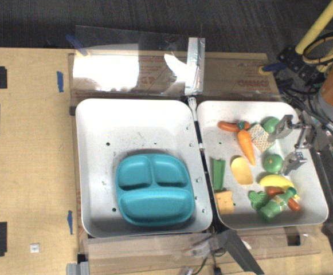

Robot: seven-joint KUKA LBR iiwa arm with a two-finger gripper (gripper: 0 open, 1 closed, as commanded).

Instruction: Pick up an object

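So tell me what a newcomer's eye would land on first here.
First, the big teal three-compartment plastic tray sitting alone in the left white bin. Then the bright jumble of toy food in the right white bin, notably the long orange carrot, with the metal two-finger gripper among the pieces.

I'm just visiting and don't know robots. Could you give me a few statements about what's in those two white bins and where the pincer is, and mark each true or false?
1. The teal divided tray lies in the left bin. True.
2. The toy food is piled in the left bin with the tray. False: the carrot, the yellow piece, the green ball and the rest lie in the right bin.
3. The pincer is over the right bin, near the green ball. True.
4. The pincer is lifting the carrot. False: the carrot lies on the bin floor, apart from the pincer.
5. The tray has three compartments. True.
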